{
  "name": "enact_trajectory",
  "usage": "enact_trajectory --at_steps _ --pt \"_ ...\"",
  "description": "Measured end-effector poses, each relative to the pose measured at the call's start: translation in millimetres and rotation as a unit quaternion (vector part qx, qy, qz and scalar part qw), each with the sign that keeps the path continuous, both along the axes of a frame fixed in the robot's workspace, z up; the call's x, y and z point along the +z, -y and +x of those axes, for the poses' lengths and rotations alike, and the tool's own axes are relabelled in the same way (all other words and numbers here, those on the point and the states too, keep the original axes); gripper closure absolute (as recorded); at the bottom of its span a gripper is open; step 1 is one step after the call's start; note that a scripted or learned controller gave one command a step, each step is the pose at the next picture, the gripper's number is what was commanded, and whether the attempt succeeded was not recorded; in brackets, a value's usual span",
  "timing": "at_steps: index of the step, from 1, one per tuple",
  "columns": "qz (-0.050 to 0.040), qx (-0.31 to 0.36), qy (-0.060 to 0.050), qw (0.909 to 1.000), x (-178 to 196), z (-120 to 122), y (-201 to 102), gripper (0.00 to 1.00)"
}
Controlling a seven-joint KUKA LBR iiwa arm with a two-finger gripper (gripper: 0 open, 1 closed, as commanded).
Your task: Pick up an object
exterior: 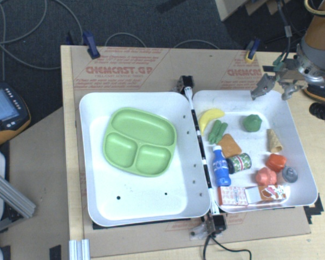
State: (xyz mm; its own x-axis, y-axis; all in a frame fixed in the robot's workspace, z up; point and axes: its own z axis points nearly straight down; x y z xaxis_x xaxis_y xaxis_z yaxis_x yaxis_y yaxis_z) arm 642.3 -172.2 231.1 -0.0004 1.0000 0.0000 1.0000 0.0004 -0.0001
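The brown board [151, 64] under both bins reads "CHEMCAST GP" in red along its far edge. The left shallow white bin [97, 194] holds a light green three-compartment plastic tray [140, 141], with bare floor in front. The right white bin [298, 145] is crowded along its near half, with a blue bottle [221, 168], a green can [239, 162] and a flat red-and-white packet [234, 196]. A yellow banana [210, 117] and a green round toy [252, 123] lie farther back. The gripper [274, 88] hangs over the far rim, fingers spread, holding nothing.

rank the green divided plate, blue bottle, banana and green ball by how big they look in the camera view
1. green divided plate, by far the largest
2. blue bottle
3. banana, close to the bottle, so that order is unsure
4. green ball, smallest
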Motion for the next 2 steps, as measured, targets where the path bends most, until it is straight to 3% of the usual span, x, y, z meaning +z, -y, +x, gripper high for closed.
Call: enact_trajectory --at_steps 1,2 --pt "0.0003 0.0 -0.001 1.0 -57 9 11 0.0" --pt "0.0005 0.0 -0.001 1.0 -147 1 7 0.0"
